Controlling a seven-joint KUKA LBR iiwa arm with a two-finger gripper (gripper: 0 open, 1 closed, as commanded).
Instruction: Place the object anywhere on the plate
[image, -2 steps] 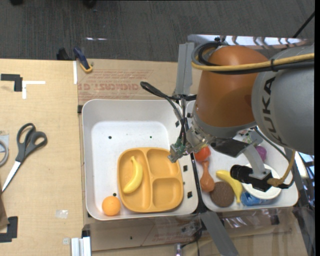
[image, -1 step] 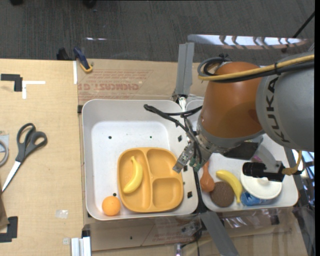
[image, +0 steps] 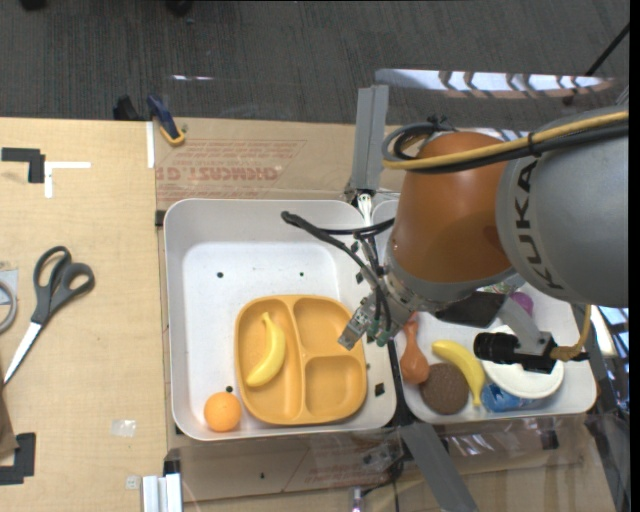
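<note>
Scissors (image: 50, 290) lie on the bench (image: 80, 400) at far left, and the left bin (image: 190, 300) holds an orange ball (image: 222, 411) just beside the yellow plate (image: 335, 390), with a banana (image: 264, 348) lying in the plate's left compartment. The gripper (image: 366, 327) hangs over the plate's right edge; whether it is spread or closed cannot be made out, and nothing shows in it. The right bin (image: 575, 400) holds a second banana (image: 461, 362), a brown round thing (image: 444, 390) and a white bowl (image: 525, 381).

Banana (image: 264, 349) on plate (image: 325, 400) in left bin (image: 190, 300) — ball (image: 222, 411) beside plate, scissors (image: 45, 300) left of bin
</note>
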